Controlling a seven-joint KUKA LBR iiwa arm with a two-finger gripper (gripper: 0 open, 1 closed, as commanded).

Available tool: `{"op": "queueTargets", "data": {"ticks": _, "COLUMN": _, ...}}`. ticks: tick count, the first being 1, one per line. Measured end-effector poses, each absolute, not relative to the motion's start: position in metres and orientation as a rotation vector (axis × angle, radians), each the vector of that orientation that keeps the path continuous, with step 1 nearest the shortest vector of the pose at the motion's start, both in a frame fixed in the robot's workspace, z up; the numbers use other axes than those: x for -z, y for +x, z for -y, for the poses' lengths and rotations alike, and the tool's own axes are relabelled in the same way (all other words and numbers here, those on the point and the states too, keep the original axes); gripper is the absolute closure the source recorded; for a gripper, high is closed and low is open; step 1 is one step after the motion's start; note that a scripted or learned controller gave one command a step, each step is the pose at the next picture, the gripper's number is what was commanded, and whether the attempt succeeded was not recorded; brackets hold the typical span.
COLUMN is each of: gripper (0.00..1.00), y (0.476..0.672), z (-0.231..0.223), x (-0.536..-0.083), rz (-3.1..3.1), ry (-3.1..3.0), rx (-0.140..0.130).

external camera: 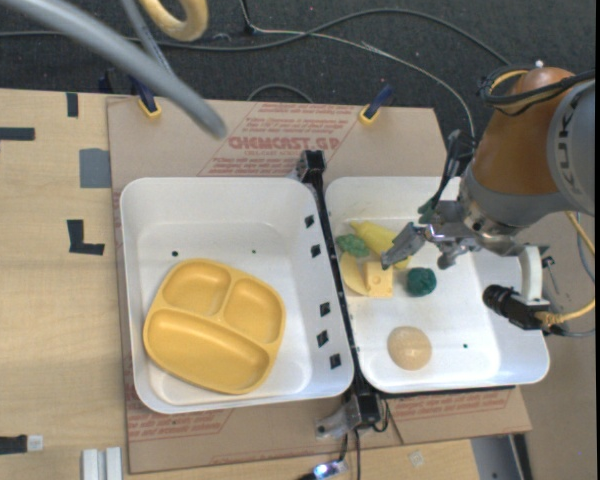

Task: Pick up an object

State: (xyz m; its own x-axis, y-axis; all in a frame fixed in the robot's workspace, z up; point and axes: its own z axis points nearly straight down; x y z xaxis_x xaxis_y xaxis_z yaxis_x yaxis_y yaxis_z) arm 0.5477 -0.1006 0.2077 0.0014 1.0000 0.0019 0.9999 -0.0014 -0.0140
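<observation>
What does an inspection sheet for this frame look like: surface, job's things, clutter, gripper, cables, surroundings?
Surface: two white bins, left bin and right bin, on a cardboard sheet.
Job's things: in the right bin, yellow wedge, yellow piece, light green piece, dark green ball, beige ball.
Clutter: yellow divided tray in the left bin.
Gripper: gripper above the right bin, fingers spread, holding nothing.
Cables: thin wires behind the bins; grey hose.
Surroundings: dark floor, wooden bench.
</observation>
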Motion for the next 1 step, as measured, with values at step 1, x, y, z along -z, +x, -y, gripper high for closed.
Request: {"op": "queueTargets", "data": {"ticks": 1, "gripper": 0.0, "y": 0.5505, "z": 0.1005, "x": -0.2138, "rz": 2.222, "ry": -2.219, "rx": -0.002}}
